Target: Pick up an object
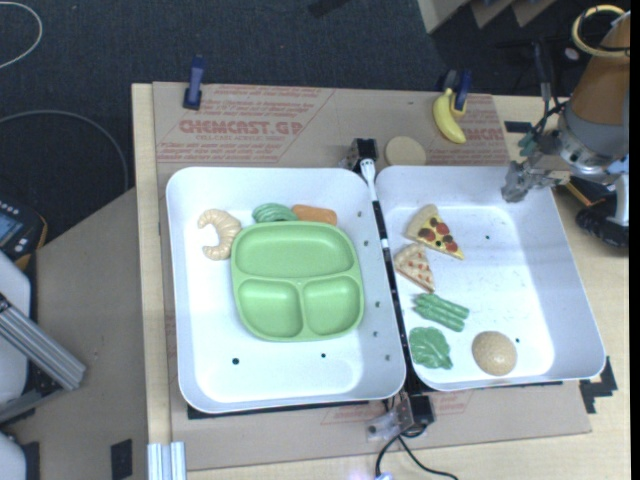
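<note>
The right bin (540,268) holds a pepperoni pizza slice (435,232), a paler pizza slice (414,265), green beans (440,311), a leafy green piece (431,347) and a tan round bun (494,352). The left bin (190,268) holds a green divided tray (297,279), a croissant (219,232), a green item (273,212) and an orange item (315,213). My gripper (520,183) hangs over the right bin's far right corner, well away from the food.
A banana (449,118) and a tan disc (405,151) lie on the cardboard behind the bins. Blue clamps (194,83) hold the board's far edge. The arm (600,88) enters from the upper right.
</note>
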